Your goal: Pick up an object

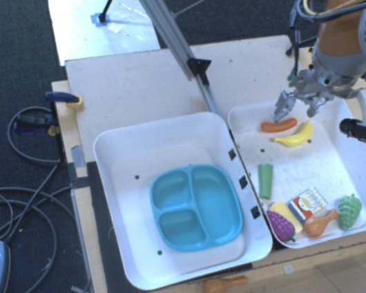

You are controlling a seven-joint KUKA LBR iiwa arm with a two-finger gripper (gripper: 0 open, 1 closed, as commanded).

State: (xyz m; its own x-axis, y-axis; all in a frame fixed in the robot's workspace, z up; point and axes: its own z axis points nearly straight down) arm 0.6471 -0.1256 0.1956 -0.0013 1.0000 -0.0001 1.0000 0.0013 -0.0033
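Observation:
The right bin (362,167) holds several toy foods. A red sausage (279,124) and a yellow banana (294,135) lie at its far end. My gripper (299,108) hangs just above and behind them, open, its left finger (281,108) over the sausage's far side. Nothing sits between the fingers. Further forward lie a green vegetable (265,180), purple grapes (280,225), a small printed box (307,203), a brown drumstick (319,223) and green grapes (349,211).
The left bin (124,188) holds a teal divided plate (196,206). A second drumstick (225,284) lies on the bench in front of the bins. A grey pole (179,45) slants down to the divider between the bins. A black fitting (359,129) sits at the right bin's rim.

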